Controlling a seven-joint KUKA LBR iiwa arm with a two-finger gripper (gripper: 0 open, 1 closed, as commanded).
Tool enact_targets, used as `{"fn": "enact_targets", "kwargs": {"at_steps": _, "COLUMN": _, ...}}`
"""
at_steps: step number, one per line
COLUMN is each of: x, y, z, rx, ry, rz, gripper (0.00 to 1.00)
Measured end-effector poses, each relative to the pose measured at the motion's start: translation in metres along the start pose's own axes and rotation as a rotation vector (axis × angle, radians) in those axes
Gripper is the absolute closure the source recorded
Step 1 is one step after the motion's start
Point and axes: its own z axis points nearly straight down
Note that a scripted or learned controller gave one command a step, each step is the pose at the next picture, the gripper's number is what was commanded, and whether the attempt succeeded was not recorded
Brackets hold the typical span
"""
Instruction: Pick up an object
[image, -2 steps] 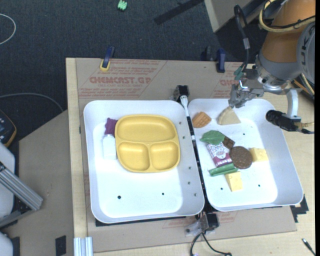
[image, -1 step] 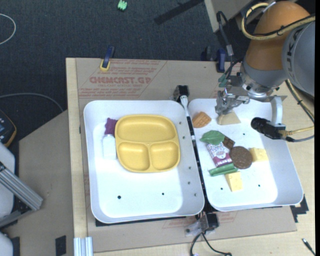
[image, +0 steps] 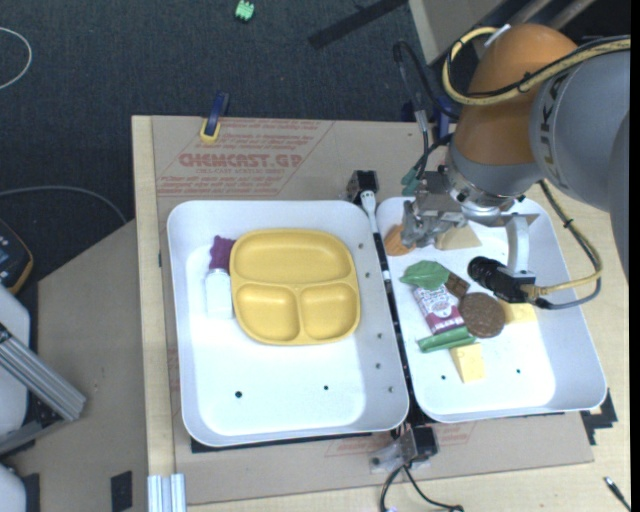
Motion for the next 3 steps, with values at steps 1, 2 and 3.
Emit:
{"fn": "enact_targets", "kwargs": {"at_steps": 1, "x": 0.027, "y": -0.013, "z": -0.002, "rx": -0.001, "ry": 0.000, "rz": 0.001, "gripper": 1.00}}
{"fn": "enact_targets", "kwargs": {"at_steps": 2, "x": 0.029, "y": -0.007, "z": -0.009, "rx": -0.007, "ry": -0.002, "rz": 0.003, "gripper": 1.00}}
{"fn": "enact_targets", "kwargs": {"at_steps": 3, "x": 0.023, "y": -0.020, "z": -0.003, "rx": -0.001, "ry": -0.002, "rz": 0.006, "gripper": 1.00}}
